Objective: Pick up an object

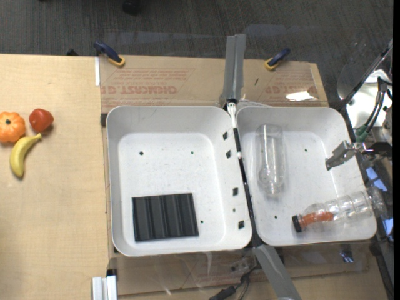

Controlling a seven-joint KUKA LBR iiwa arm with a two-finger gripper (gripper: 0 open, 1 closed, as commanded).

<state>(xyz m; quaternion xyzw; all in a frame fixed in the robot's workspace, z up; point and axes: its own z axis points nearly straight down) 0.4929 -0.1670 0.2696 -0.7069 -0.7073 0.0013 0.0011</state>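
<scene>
Jaws (337,157) at right edge of right bin (300,114), above bin floor; open or shut: cannot tell. Clear bottle (270,159) left of jaws, long axis up-down in view. Second bottle (334,212), dark cap, orange inside, below jaws, lying nearly crosswise, nearer.
</scene>
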